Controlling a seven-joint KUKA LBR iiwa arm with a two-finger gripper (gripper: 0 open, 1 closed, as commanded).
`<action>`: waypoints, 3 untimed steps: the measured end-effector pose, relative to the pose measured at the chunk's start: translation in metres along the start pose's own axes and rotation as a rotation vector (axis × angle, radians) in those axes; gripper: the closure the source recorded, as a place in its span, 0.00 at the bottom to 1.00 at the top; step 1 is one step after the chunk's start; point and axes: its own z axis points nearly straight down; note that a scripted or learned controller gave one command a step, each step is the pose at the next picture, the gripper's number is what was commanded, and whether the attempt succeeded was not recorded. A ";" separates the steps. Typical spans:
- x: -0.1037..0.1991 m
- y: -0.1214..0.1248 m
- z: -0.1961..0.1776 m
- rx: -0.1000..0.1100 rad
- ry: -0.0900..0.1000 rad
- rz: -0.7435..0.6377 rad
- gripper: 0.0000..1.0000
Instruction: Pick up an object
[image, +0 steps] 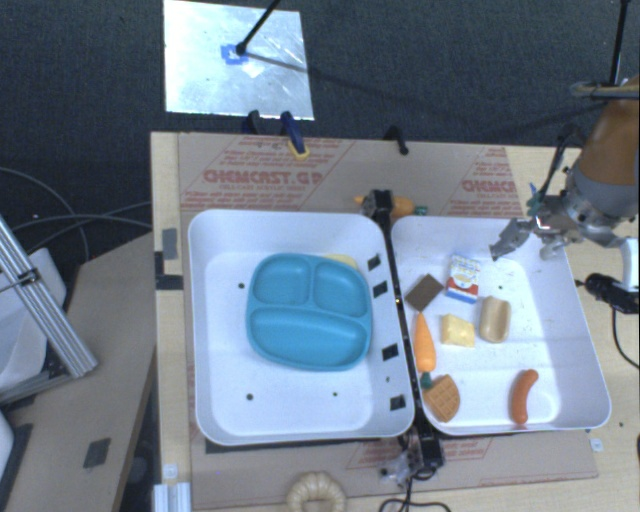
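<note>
Nearest, the sausage (521, 396) and waffle (441, 397) lie at the right bin's (575, 340) front, with the carrot (425, 343) behind them. Farther back sits the small carton (463, 278). The gripper (527, 240) hovers over the rear wall, fingers spread and holding nothing; the arm is cut off at the frame edge.

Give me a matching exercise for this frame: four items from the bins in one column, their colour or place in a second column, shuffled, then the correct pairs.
Items:
1. divided plate
2. sausage
3. carrot
4. small carton

Descriptions:
A. orange, beside the divider between the bins
B. blue, in the left bin
C. white, red and blue, nearest the gripper
D. reddish, near the right bin's front right corner

Pairs: 1-B, 2-D, 3-A, 4-C
</note>
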 end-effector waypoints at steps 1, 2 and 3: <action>-0.002 0.008 0.057 -0.001 0.000 -0.003 0.00; -0.002 0.011 0.083 -0.007 0.000 -0.003 0.00; -0.002 0.014 0.069 -0.016 -0.003 -0.006 1.00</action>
